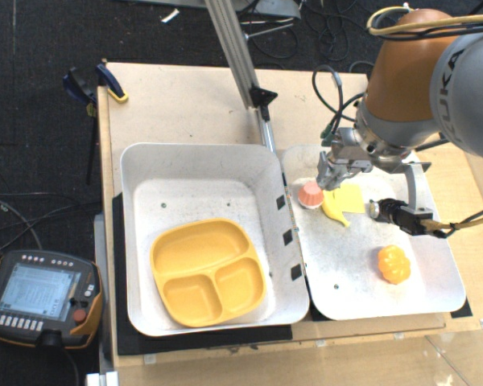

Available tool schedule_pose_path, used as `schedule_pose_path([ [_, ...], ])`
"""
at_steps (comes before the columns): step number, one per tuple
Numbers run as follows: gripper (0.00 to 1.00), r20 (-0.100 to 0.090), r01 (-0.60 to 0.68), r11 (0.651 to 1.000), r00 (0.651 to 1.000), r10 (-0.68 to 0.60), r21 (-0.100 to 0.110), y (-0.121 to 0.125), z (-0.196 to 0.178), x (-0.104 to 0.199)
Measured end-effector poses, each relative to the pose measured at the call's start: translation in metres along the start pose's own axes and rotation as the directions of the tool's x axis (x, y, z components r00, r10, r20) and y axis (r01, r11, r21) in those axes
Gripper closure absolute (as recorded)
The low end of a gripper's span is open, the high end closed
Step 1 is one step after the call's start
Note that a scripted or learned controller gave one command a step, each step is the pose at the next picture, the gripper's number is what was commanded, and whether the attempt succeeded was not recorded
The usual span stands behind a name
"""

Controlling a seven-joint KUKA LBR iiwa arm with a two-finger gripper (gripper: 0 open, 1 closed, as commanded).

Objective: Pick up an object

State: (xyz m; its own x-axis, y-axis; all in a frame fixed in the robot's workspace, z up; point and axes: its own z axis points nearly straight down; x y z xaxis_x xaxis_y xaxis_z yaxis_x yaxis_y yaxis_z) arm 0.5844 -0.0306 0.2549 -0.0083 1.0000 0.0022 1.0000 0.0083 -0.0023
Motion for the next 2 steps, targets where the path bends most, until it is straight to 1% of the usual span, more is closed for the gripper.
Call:
schedule_pose_path([
  [1,1.0,0.0,0.001,1.0,1.0,-0.001,-0.001,-0.012,0.0,0.062],
  [2,1.0,0.0,0.0,1.0,1.0,0.0,-0.001,-0.028,-0.004,0.111],
])
